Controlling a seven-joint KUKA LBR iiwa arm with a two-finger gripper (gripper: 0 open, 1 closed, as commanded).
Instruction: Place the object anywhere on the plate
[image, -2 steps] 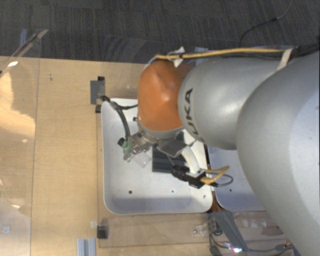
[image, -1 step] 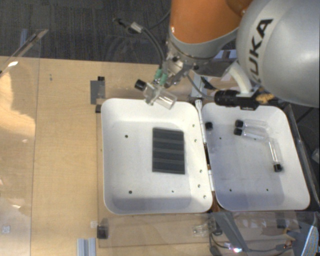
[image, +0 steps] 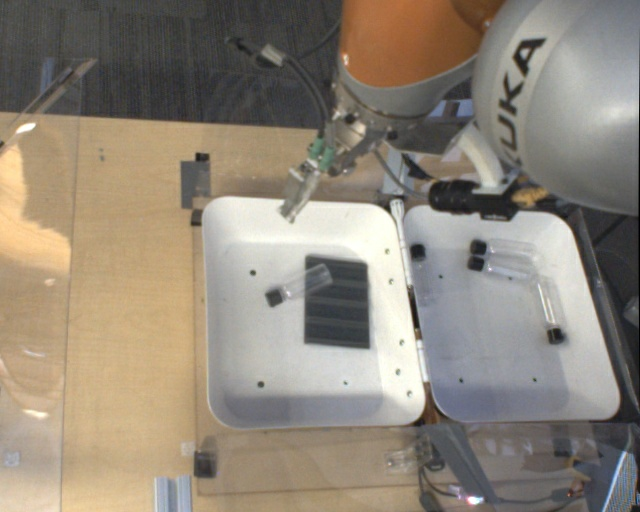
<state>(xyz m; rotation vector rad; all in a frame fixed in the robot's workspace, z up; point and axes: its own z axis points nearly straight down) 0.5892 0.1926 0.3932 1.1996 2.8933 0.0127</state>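
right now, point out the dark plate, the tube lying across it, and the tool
dark plate (image: 340, 310): camera view, middle of its ribbed top
tube (image: 297, 284): camera view, clear body near plate's left edge
tool (image: 296, 202): camera view, grey tip over left bin's back rim

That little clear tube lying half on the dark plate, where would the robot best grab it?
Probably mid-body, from straight above. The tube lies flat and slanted, black cap toward the left, its other end over the dark plate. Fingers closing across its narrow width, clear of the plate edge, should hold best.
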